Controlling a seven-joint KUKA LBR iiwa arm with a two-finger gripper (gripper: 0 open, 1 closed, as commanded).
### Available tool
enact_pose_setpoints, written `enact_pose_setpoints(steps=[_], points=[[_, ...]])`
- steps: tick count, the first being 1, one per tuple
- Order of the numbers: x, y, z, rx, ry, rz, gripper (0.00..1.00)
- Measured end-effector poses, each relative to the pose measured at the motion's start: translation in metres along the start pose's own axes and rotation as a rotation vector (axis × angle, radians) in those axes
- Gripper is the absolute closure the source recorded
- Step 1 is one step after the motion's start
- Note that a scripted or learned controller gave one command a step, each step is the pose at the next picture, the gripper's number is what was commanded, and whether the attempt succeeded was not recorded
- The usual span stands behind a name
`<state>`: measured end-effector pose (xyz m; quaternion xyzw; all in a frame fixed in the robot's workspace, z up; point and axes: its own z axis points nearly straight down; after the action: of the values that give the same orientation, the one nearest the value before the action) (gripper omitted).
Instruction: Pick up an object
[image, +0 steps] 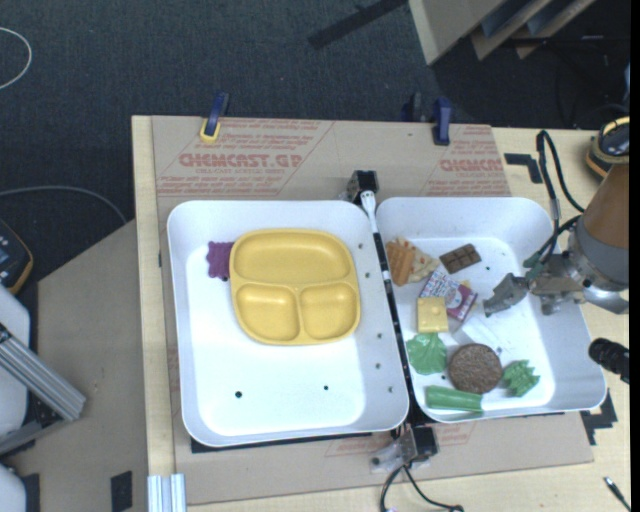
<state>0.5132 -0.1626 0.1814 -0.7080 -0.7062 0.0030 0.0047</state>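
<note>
The right bin (520, 222) holds several toy foods: an orange pizza slice (407, 261), a brown chocolate piece (459, 258), a yellow cheese block (432, 314), a small printed packet (459, 299), a green lettuce leaf (427, 353), a round brown patty (474, 367), a green broccoli piece (520, 377) and a green bean pod (453, 399). My gripper (503, 295) reaches in from the right and hovers low over the bin's middle right. It is just right of the packet and above the patty. Nothing shows in its grasp.
The left bin (200, 330) carries a yellow divided plate (295, 284) with a purple item (218, 259) at its left edge. A black divider strip (383, 290) runs between the bins. Clamps (211, 122) sit on the bench's far edge, and cables (552, 175) trail at the right.
</note>
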Motion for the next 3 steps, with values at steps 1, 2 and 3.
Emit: enact_pose_setpoints(steps=[1, 2, 3], points=[[0.0, 0.003, -0.005, -0.011, -0.003, -0.003, 0.0], [0.006, 0.001, 0.058, -0.003, 0.001, -0.003, 0.0], [0.011, 0.01, 0.088, -0.027, 0.01, -0.006, 0.0]])
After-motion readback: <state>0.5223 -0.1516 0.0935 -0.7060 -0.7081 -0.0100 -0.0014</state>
